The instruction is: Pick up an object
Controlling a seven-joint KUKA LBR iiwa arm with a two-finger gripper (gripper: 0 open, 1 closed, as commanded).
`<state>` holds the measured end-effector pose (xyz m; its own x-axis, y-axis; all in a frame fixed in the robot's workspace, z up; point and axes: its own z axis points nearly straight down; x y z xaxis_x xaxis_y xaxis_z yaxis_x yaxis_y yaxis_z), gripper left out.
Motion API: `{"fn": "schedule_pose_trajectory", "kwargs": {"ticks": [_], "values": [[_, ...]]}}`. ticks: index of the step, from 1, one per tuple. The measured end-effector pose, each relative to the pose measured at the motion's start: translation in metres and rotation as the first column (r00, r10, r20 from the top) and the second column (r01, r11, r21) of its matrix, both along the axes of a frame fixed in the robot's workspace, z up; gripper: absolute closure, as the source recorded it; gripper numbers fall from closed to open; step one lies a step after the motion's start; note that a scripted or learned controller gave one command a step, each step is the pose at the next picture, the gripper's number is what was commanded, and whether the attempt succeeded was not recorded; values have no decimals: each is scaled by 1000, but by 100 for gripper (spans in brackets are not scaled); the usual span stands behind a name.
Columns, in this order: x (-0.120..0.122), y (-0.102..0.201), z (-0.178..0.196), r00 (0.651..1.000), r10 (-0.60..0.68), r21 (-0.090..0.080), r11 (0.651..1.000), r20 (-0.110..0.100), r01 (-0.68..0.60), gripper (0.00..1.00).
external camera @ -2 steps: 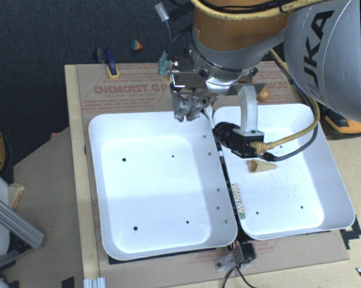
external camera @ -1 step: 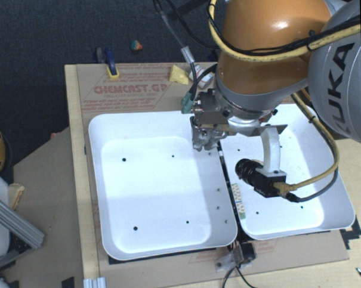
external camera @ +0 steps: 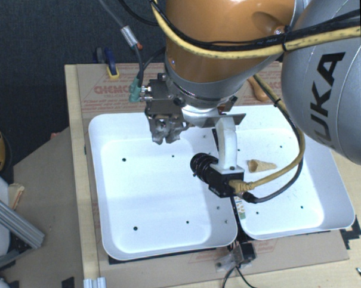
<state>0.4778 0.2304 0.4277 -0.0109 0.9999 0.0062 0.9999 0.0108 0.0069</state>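
My gripper (external camera: 165, 132) hangs over the far edge of the left bin (external camera: 153, 195), its dark metal fingertips close together with nothing visible between them. A small tan wedge-shaped object (external camera: 261, 164) lies in the right bin (external camera: 296, 189), well to the right of the gripper. The arm's orange band and grey body cover the upper right of the view and hide part of the right bin.
A black cable fitting (external camera: 212, 175) and a yellow hose (external camera: 277, 175) hang over the ridge between the two bins. A brown handle-like object (external camera: 260, 90) lies beyond the right bin. The bins rest on a brown cardboard sheet (external camera: 94, 90).
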Motion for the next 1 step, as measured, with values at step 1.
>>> {"fn": "schedule_pose_trajectory", "kwargs": {"ticks": [1], "values": [[2, -6, 115, 1000, -9, 1, 1000, 8, 9, 100]]}}
